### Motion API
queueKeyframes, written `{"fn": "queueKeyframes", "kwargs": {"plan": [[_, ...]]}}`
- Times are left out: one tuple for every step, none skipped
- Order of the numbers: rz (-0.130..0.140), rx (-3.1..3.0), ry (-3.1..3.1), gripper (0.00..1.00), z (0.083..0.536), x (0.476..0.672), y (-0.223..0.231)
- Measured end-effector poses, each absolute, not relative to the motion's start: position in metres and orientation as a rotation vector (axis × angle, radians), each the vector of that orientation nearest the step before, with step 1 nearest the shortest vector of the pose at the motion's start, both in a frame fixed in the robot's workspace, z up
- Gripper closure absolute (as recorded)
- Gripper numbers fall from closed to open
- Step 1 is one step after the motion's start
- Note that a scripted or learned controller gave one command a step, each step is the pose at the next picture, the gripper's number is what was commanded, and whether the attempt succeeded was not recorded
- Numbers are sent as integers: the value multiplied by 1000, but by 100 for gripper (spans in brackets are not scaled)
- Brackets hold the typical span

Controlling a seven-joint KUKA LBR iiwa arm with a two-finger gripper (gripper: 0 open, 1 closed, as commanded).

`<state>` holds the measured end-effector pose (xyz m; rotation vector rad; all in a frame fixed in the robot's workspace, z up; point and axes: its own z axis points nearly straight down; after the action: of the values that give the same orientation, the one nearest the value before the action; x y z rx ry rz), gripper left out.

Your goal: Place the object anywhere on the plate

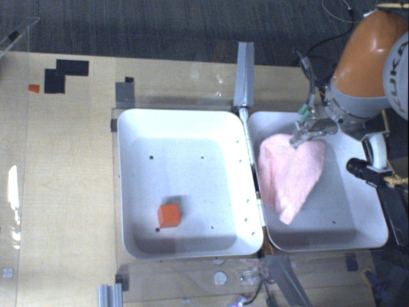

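My tool [309, 132] sits over the upper edge of the right bin [367, 235], its metal tip down at the top corner of a pink cloth [291, 174]; I cannot tell from this slant how the tool stands or whether any cloth is caught in it. The cloth lies spread in the right bin, wide at the top and tapering to a point toward the bin's lower middle. My arm [367, 56], with its orange band, reaches in from the right above that bin. Across the divider, the left bin [134, 171] holds a small orange block [169, 215] near its lower left, well apart from my tool. Both bins rest side by side on the pale wooden table [64, 190], which carries black marks [62, 74] at its upper left.
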<state>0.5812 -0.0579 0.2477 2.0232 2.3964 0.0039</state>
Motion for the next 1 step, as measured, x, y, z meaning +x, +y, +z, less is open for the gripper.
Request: {"fn": "queueKeyframes", "kwargs": {"plan": [[3, 2018, 2404, 100, 225, 583, -56]]}}
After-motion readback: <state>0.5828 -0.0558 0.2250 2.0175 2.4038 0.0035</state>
